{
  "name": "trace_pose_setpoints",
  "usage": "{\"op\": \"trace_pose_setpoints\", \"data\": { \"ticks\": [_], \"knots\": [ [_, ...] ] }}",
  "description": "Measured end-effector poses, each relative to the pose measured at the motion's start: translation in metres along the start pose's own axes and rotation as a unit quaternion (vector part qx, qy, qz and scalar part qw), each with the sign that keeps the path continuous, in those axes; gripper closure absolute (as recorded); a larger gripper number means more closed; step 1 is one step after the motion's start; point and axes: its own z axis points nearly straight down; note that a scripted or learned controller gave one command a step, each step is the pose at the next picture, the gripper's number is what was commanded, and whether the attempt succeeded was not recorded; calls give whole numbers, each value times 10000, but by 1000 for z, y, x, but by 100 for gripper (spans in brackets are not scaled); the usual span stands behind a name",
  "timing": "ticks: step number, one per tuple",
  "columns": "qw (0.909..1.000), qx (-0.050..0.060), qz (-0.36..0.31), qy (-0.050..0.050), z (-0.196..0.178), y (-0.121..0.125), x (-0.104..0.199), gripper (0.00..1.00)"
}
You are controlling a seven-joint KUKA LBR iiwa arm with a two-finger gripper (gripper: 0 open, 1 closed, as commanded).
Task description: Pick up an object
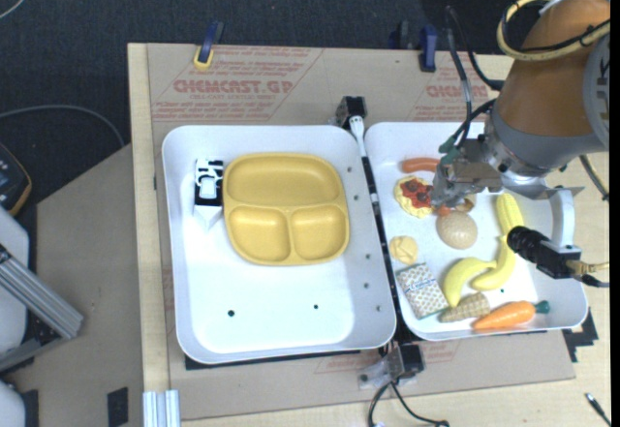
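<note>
Camera view puts your gripper [453,191] low in the right bin [383,149], over the left-centre cluster of toy food. It sits just above a pale brown egg-shaped piece [457,229] and right beside a small pizza slice [415,196] with red topping. From this slanted angle you cannot tell how the gripper is set, and nothing can be made out in its grasp.

Around that spot you have plenty of objects. A red sausage [419,165] lies near the bin's back wall. A small cream-coloured piece [403,248] sits toward the left wall, and a speckled grey block [422,289] lies just in front of it. Two yellow bananas [481,273] rest to the right of the block, with another yellow piece [509,213] behind them. An orange carrot [506,316] lies along the front edge, touching a tan corn-like piece [462,307].

The arm [554,76] reaches in from the right, its orange band above the wrist.

In the left bin [291,323] you see a yellow divided tray [285,205], with a black-and-white object [206,185] tucked against its left side.
</note>
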Motion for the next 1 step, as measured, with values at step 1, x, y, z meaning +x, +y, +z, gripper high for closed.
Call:
{"op": "trace_pose_setpoints", "data": {
  "ticks": [1],
  "knots": [
    [10000, 9, 6, -1, -4, -3, 53, 100]
  ]
}}
